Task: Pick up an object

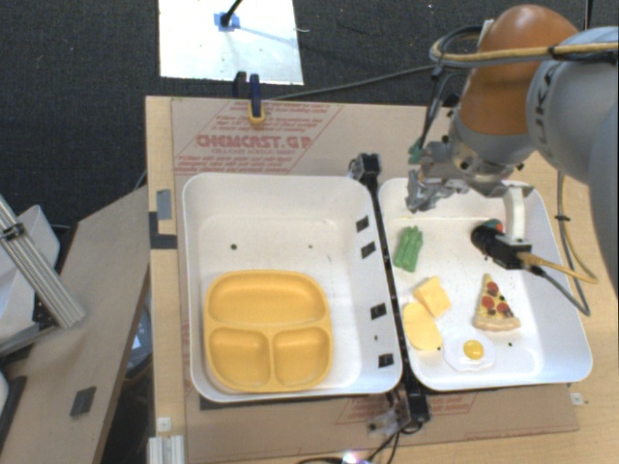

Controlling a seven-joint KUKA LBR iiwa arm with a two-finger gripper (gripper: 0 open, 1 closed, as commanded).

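My gripper (423, 199) hangs over the far left part of the right bin (556, 356), above and just behind a green ridged piece (409, 247). Nothing shows between its fingers, and their spacing is hard to make out. Nearer the front of that bin lie a yellow cheese wedge (433, 297), a pale yellow round slice (422, 328), a fried egg (471, 353) and a pizza slice (497, 306).
The left bin (280, 206) holds a yellow divided tray (270, 331) in its front half. A clamped divider (379, 269) runs between the two bins. A blue and yellow clamp (253, 98) sits at the bench's back edge.
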